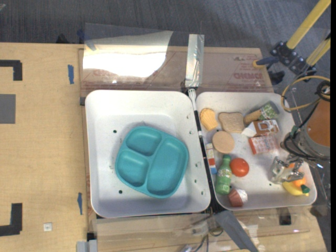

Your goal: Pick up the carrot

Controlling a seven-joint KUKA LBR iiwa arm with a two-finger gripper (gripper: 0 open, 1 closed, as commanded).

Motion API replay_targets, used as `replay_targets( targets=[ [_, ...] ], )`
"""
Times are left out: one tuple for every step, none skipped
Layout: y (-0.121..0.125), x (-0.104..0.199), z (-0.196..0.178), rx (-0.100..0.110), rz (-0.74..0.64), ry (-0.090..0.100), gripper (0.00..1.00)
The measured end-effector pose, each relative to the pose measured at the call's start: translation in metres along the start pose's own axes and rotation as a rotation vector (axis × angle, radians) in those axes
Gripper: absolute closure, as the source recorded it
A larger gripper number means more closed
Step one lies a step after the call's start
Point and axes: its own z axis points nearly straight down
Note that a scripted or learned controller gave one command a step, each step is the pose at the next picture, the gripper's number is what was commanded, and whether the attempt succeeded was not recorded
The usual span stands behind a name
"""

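Two white bins are seen; in the right bin (252, 96), the carrot (300, 183) lies beside a banana (294, 188). The tool (285, 168) hangs just above; its opening cannot be told. A light, stiff, slippery toy is judged, best taken mid-body.

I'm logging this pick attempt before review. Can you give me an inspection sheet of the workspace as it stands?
Surface: two white bins; left bin holds a teal divided plate.
Job's things: carrot, orange, at the right bin's lower right corner, against a yellow banana.
Clutter: tomato, green bottle, bread slice, small cartons.
Grippers: gripper low over the carrot corner; grasp unclear.
Cables: dark cable looping at right.
Surroundings: clear plastic sheet behind the bins.
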Motion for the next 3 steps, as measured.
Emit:
replay_targets(
  targets=[
    [0.011,-0.068,-0.077,0.0,0.183,0.001,1.0],
    [-0.016,-0.025,-0.072,-0.002,0.164,0.005,1.0],
    [0.022,-0.079,-0.142,0.002,0.253,0.001,1.0]
  ],
)
